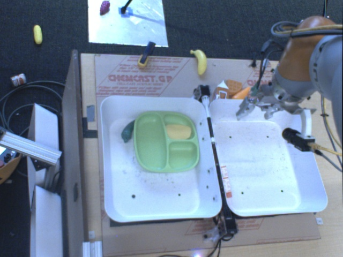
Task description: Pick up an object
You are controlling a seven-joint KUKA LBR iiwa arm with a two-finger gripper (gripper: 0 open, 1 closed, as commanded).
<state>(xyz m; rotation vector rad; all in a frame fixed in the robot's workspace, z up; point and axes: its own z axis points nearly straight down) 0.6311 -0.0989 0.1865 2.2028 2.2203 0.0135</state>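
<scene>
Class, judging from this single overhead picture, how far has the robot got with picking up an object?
Done: nothing lifted yet. In hand: the pincer hovers over the far edge of the right white bin, carrying nothing. Left: the yellow oblong piece lies in the green divided plastic tray in the left white bin, with a dark green item beside the tray; one must be grasped and raised.

Cut off by the right edge: most of the arm, only its orange band and wrist in frame. Too blurred to judge open or closed: the gripper, hanging over the far rim of the right bin. Partly hidden under the green plate: a dark green thing, shape unclear. Half tucked behind the bin rims: an orange piece. Too small to name: a purple lump on the shiny sheet, and a small item at far left.
</scene>
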